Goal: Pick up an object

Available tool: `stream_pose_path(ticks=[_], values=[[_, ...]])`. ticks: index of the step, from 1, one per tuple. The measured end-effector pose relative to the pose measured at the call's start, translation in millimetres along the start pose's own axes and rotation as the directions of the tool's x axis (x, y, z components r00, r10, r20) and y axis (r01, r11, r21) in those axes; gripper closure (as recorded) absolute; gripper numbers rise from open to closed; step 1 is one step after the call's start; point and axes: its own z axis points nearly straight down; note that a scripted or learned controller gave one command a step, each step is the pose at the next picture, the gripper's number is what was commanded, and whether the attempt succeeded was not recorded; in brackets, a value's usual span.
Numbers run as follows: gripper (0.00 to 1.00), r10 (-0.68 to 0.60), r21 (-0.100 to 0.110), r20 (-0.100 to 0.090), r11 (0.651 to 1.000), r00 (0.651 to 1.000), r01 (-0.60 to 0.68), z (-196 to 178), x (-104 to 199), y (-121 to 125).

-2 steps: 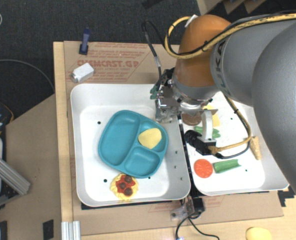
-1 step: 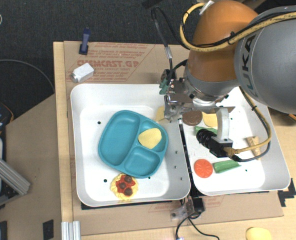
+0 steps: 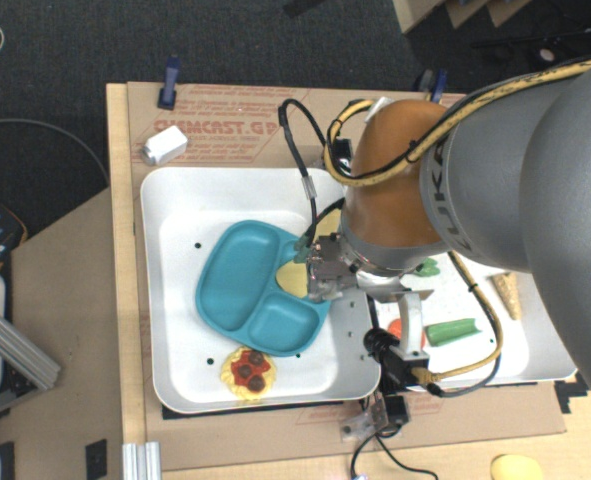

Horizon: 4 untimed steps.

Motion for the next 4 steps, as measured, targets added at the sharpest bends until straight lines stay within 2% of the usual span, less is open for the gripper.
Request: stream_pose_path(ticks=[1, 2, 3, 4], values=[[1.00, 0.003, -0.020, -0.001, 1.000, 1.000, -0.003, -75, -27, -17], [1.00, -0.004, -0.019, -0.003, 1.000, 1.000, 0.004, -125, -2, -17], [1.00, -0.004, -0.034, -0.007, 0.999, 1.000, 0.004, -317, 17, -20], [1.00, 0.005, -0.005, 0.002, 1.000, 1.000, -0.005, -232, -20, -12]])
